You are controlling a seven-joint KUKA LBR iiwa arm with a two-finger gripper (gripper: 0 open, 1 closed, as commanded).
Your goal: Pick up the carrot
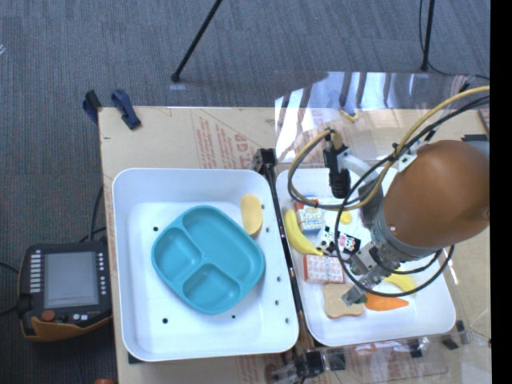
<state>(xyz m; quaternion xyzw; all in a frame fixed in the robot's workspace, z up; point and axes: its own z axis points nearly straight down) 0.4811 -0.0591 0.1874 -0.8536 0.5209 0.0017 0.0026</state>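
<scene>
The orange carrot (388,303) lies near the front of the right bin (442,314), pointing right. My gripper (358,290) hangs just over the carrot's left end and covers part of it. Whether it touches the carrot is hidden by the wrist. To the left of the carrot lies a slice of toast (340,306). The arm's big orange-brown wrist housing (436,194) covers the right half of this bin.
In the right bin lie a banana (297,235), a red cracker box (322,269), a small carton (310,217) and a yellow piece (400,282). The left bin (132,294) holds a blue divided plate (208,258) and a yellow food piece (252,213). Cables (320,146) loop over the right bin.
</scene>
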